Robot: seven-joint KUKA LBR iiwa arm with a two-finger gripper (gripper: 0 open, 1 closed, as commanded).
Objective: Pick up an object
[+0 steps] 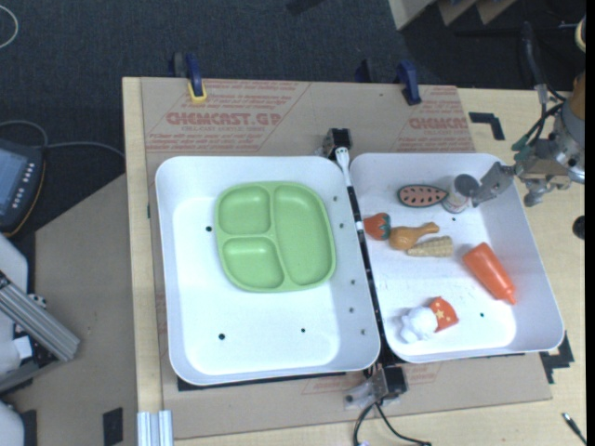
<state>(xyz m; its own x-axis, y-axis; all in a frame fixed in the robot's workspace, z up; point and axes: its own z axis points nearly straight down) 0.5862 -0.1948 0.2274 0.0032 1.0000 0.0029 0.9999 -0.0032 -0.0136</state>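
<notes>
The right bin (pixel 530 337) holds several toy foods. At the back lies a brown-and-red watermelon slice (pixel 421 194), with a small grey round piece (pixel 460 193) beside it. A red tomato (pixel 376 226), a chicken drumstick (pixel 412 236) and a pale corn cob (pixel 430 247) cluster in the middle. An orange carrot (pixel 489 271) lies to the right, and a white-and-red toy (pixel 429 318) sits near the front. My gripper (pixel 521 177) hangs at the bin's back right, just right of the grey piece, with nothing visibly held.
The left bin (pixel 186 323) holds a green divided plate (pixel 276 236). A black divider (pixel 358 240) runs between the bins. Blue clamps (pixel 406 82) sit at the bench's far edge. The arm (pixel 572 119) comes in from the right.
</notes>
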